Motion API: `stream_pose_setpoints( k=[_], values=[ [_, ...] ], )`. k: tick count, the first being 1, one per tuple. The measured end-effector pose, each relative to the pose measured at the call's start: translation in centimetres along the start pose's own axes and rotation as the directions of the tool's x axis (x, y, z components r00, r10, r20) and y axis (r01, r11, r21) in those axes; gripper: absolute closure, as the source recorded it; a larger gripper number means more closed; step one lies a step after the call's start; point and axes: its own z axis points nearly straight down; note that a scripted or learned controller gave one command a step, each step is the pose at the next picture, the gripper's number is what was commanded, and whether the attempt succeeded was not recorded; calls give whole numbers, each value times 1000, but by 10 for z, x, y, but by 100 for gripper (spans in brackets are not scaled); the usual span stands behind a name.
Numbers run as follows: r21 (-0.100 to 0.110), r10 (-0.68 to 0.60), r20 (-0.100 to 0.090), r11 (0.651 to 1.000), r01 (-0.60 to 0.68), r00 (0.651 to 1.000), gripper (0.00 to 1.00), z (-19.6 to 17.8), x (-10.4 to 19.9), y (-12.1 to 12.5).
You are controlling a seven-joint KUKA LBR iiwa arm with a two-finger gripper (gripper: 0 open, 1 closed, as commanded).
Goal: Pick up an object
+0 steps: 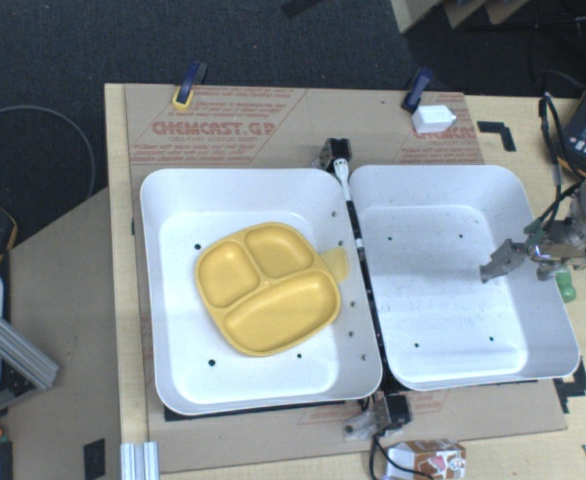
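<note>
Yellow divided plate sits in left bin. Gripper over right bin; jaws' state unclear. You cross left, descend on plate rim, pinch there.

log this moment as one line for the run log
gripper: over right white bin, nothing held | yellow divided plastic plate: flat in left white bin | pick: not yet done

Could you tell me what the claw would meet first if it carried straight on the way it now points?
The claw points left over the right bin. Carrying on, it would probably meet that bin's bare floor first; if it stayed higher, the divider between the bins. Depth is unclear.
</note>
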Motion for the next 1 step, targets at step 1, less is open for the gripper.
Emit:
stream_pose_setpoints(
  k=[1],
  values=[
    [-3,-1,2,1000,1,1000,100,-11,0,1]
  ],
)
